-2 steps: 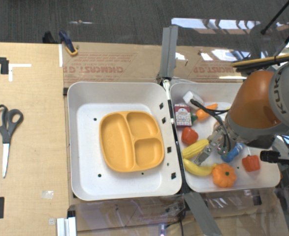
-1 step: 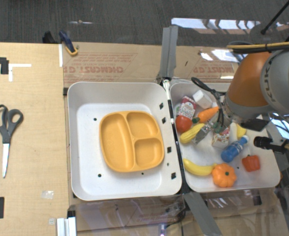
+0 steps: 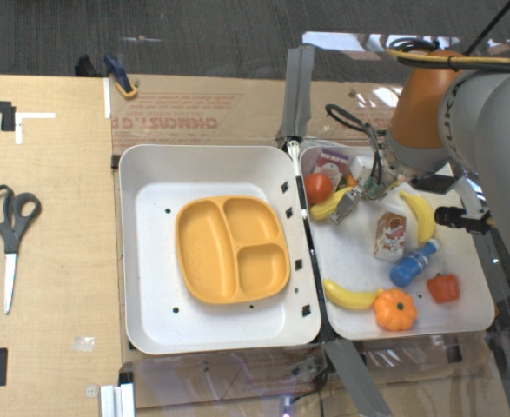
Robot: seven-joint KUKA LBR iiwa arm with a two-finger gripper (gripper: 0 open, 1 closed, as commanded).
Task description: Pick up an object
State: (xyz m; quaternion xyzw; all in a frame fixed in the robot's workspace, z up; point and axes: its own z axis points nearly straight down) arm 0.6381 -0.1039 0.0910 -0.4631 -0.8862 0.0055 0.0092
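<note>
The grey arm with its orange band reaches in from the right over the far edge of the right bin. The left bin sits just beside it, their inner walls touching along the middle of the bench. A yellow divided plate with three compartments lies in the centre of the left bin.

The gripper hangs low in the far-left corner of the right bin, right above the tip of a banana that lies against the bin's left wall beside a red tomato. Whether its fingers are spread or pressed together cannot be told, and nothing is seen between them.

A second banana curves along the far-right part of the right bin, and a third banana lies near the bin's front-left corner, its end touching a small orange pumpkin at the front edge. A small carton stands in the middle, with a blue bottle just beside it to the right and a red pepper near the front-right corner.

Scissors with grey handles lie on the bench near its left edge, well apart from the bins.
</note>
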